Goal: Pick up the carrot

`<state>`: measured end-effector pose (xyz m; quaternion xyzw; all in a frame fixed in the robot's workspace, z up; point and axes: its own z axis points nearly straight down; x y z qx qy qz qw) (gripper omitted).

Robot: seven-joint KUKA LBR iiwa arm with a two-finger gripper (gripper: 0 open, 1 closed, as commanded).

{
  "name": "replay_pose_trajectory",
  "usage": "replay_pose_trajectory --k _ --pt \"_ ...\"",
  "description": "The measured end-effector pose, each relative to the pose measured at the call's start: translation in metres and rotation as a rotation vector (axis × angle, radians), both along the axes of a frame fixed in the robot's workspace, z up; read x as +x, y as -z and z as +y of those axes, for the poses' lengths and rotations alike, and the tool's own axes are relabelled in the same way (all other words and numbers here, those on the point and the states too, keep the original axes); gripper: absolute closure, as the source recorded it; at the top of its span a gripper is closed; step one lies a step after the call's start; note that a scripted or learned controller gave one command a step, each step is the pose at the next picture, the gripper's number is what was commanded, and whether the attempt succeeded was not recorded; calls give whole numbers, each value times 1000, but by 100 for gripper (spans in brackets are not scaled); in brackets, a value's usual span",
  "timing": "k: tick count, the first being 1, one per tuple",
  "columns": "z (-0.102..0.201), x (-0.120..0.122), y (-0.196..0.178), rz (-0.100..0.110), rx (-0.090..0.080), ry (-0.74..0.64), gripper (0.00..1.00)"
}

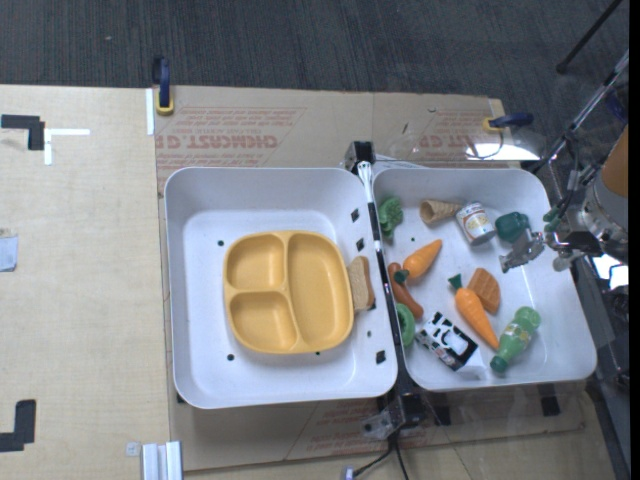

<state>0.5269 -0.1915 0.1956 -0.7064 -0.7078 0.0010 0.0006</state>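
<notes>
Right now I am hovering my gripper (535,251) over the right bin (570,368), near its right wall, and I cannot tell how my jaws are standing. Nothing is sitting between them, so the pick is not yet done. Nearest the camera, a green bottle (515,336) and a black-and-white carton (447,340) are lying along the front. The carrot (476,316) is resting just behind them, slanting, with a brown bread-like piece (485,288) pressing against its top end (an awkward neighbour for a clean grasp). A second carrot (421,259) is lying further left. Beyond, a cone (437,211), a can (476,222) and a teal piece (512,226) are crowding the back. In the left bin (190,298), a yellow divided plate (288,291) is sitting.
</notes>
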Motion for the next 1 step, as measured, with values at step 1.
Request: replay_pose_trajectory --k 1 --pt "30 -8 104 -2 0 100 0"
